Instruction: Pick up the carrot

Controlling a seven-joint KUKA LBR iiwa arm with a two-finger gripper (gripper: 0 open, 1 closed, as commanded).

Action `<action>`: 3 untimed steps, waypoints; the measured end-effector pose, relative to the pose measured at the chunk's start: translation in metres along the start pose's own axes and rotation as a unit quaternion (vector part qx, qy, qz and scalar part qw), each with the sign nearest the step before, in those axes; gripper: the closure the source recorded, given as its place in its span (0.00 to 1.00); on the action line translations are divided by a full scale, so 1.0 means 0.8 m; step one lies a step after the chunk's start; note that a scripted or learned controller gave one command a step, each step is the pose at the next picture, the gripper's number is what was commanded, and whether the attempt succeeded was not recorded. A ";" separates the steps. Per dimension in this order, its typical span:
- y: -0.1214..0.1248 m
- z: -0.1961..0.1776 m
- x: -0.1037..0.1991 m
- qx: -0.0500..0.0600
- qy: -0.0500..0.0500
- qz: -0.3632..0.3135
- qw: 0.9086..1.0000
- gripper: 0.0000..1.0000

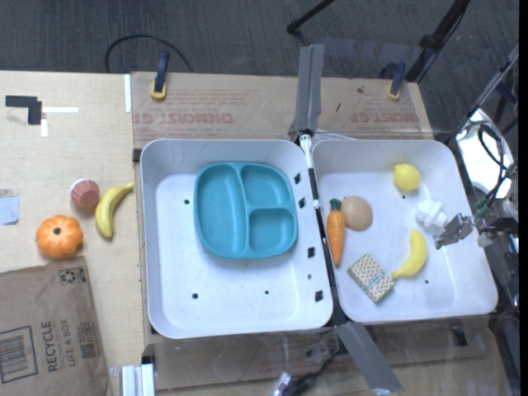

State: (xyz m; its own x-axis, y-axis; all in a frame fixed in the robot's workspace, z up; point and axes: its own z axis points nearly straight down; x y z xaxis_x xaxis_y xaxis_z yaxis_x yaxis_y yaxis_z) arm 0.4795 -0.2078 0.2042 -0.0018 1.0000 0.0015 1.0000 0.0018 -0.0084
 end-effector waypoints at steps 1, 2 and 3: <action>0.101 0.078 0.023 -0.002 -0.001 -0.172 0.985 0.00; 0.060 0.144 -0.019 -0.003 -0.001 -0.248 0.969 0.00; 0.061 0.136 -0.021 -0.003 -0.001 -0.246 0.969 1.00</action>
State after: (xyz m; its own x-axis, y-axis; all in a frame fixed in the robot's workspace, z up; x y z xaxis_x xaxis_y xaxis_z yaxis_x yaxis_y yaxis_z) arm 0.5273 -0.2245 0.0949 -0.4790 0.8778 0.0013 0.8778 0.4790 -0.0018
